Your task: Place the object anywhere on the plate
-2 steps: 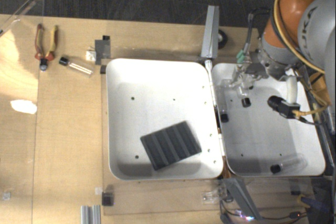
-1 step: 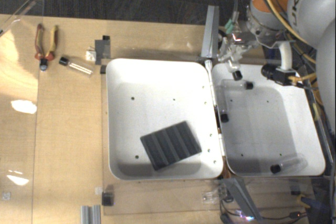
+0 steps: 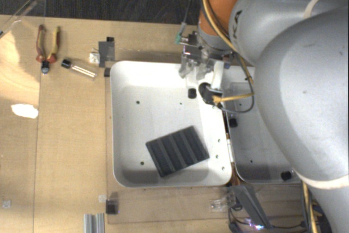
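The pincer [image 3: 192, 80] is hanging over the left bin's [image 3: 125, 117] top edge, grip state unclear; it should be lowering squarely toward the dark ridged plate [image 3: 177, 150].

The arm [image 3: 294, 63] hides most of the right bin [image 3: 262, 163].

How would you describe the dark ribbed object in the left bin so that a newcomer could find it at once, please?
Start at the left white bin, the one nearer the pliers on the wooden bench. Look to its lower middle, towards the near wall: a dark grey ribbed rectangular pad lies flat there, turned at a slant. It is the largest item in the bin and the only grooved one.
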